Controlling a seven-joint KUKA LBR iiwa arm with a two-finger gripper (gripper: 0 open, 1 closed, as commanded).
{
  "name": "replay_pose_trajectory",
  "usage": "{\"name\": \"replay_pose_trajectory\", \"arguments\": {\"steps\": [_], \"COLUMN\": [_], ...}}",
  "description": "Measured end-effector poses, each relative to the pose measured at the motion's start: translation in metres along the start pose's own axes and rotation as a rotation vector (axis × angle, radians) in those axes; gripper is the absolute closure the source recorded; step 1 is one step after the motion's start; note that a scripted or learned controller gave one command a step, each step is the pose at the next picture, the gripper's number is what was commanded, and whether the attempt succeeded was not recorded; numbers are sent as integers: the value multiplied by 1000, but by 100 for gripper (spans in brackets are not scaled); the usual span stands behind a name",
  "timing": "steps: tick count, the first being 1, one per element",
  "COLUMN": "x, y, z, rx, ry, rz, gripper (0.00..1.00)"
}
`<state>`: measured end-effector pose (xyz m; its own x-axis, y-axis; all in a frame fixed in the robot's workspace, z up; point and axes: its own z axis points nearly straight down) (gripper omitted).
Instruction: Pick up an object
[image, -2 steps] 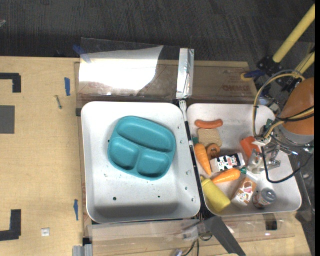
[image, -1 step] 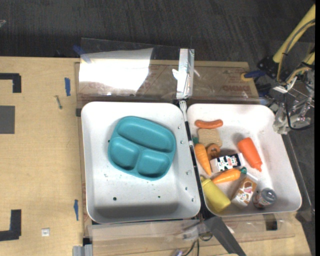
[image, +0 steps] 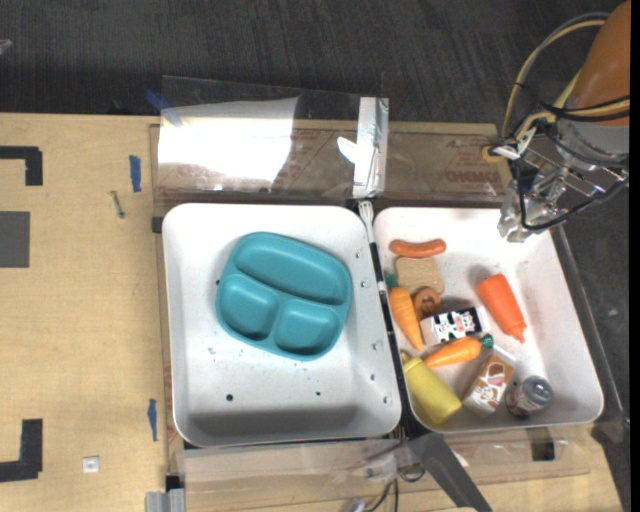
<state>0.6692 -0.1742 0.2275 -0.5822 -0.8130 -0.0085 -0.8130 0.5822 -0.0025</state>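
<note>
The pincer (image: 520, 222) hung over the right bin's (image: 575, 330) far right corner; I cannot tell its state. Left bin (image: 190, 300) held a teal tray (image: 284, 294).

One fixed camera looks down at a slant over both white bins (image: 190, 300) (the arm (image: 600, 70) enters from the right).

I count two white bins: a left bin (image: 190, 300) and a right bin (image: 560, 290). In the left I log one teal divided tray (image: 284, 294). In the right I tally three carrots (image: 404, 315) (image: 502, 305) (image: 452, 352), one sausage (image: 417, 247), one bread slice (image: 418, 272), one yellow bottle (image: 432, 390), one black-and-white carton (image: 456, 324), one small patterned box (image: 489, 384) and one can (image: 530, 395).
</note>
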Motion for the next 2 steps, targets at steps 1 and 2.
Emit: {"name": "replay_pose_trajectory", "arguments": {"steps": [1,2], "x": [33,28], "y": [-7,-19], "z": [87,64], "rx": [-5,4], "ry": [3,2], "rz": [-395,-523], "gripper": [100,100]}}
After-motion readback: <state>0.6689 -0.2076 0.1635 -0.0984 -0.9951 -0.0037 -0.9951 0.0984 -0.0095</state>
